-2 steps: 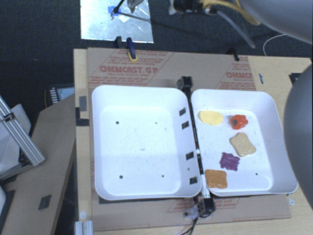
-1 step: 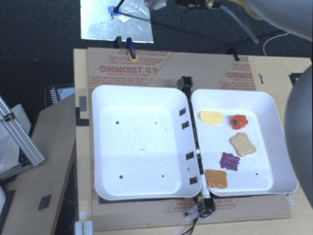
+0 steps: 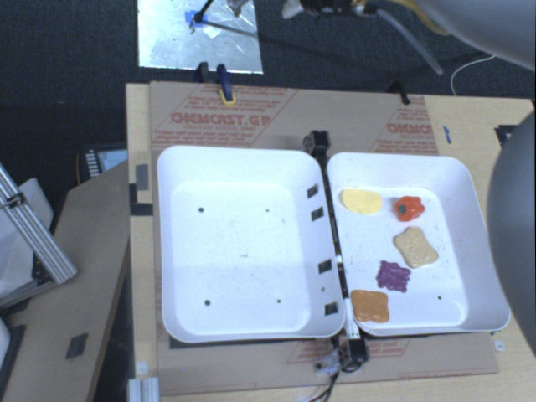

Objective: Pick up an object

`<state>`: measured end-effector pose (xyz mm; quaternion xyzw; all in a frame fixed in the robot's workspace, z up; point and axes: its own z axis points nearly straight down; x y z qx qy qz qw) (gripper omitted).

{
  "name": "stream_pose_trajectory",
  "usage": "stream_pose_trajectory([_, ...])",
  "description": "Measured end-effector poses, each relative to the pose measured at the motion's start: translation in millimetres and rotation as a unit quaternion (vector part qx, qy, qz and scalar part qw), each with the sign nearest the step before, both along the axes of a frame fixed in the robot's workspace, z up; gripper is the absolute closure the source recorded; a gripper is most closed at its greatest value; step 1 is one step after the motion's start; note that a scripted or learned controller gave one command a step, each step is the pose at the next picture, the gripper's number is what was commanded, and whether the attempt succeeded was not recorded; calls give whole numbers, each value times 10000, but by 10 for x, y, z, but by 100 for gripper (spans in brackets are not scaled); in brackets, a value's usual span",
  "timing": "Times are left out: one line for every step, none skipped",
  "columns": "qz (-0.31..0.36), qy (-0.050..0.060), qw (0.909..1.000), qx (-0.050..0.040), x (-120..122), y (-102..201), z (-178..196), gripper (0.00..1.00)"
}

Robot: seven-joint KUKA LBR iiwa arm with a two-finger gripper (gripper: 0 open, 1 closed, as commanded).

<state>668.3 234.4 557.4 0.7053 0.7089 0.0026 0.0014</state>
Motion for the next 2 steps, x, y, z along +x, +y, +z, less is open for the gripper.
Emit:
stream_pose_trajectory([12,-11,10000,2,0,4,112,100])
stream_pose_trajectory([13,-10,10000,2,-1,4,111,0])
